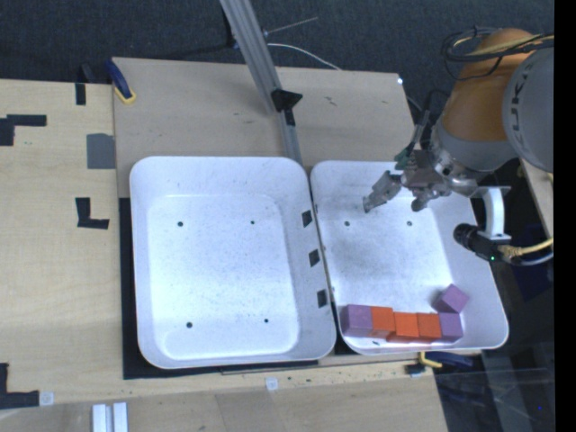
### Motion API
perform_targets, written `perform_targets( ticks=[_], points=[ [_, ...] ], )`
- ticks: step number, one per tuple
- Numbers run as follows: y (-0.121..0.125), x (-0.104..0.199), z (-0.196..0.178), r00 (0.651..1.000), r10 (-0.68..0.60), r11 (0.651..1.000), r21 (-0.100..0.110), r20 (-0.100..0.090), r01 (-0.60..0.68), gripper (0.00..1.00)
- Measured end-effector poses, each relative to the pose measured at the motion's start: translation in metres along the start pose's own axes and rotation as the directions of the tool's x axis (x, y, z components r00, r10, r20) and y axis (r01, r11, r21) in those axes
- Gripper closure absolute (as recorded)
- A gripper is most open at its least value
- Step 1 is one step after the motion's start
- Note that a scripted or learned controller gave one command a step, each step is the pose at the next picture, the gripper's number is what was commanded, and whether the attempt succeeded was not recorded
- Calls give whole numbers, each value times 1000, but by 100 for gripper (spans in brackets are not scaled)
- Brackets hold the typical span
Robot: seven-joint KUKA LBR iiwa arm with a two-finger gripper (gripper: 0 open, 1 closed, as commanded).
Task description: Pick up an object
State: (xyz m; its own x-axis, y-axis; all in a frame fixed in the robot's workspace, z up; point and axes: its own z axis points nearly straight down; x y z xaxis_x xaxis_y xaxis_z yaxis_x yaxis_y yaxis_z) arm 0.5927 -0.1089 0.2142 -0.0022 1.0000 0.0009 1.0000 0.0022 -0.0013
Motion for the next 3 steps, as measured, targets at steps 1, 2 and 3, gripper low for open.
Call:
perform_targets(
  ticks=[1,2,3],
  points=[
    [-32,21,67,1000,2,1000,9,-1,-2,0],
    [-29,20,63,1000,1,1000,1,1,-1,0],
    [-29,20,63,1000,2,1000,1,0,-2,0]
  ],
)
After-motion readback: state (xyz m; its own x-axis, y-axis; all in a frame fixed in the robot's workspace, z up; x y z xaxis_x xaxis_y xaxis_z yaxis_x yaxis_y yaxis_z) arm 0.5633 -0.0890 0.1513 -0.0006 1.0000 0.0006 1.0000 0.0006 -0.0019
